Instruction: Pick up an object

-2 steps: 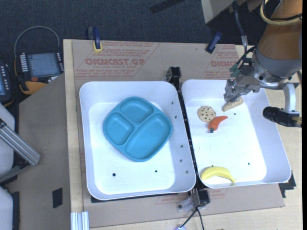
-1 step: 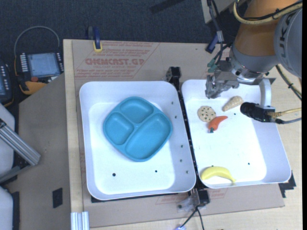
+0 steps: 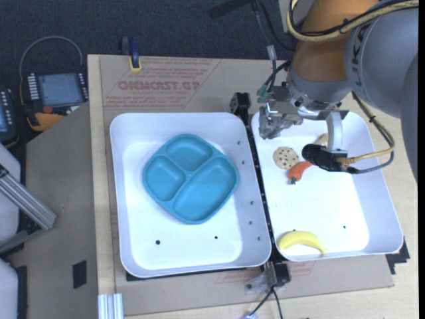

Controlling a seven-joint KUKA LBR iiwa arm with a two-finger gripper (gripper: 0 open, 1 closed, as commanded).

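The gripper (image 3: 271, 126) hung over the right bin (image 3: 372, 238)'s upper left corner, just above the cookie (image 3: 285, 156); whether it gripped anything could not be told. A carrot (image 3: 299, 171) and banana (image 3: 300, 242) lay nearby. The cardboard (image 3: 166, 78) read "CHEMCAST GP".

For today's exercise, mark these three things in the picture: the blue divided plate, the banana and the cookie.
blue divided plate (image 3: 190, 177): camera view, on its centre ridge.
banana (image 3: 300, 241): camera view, on its curved middle.
cookie (image 3: 285, 156): camera view, on its top face.
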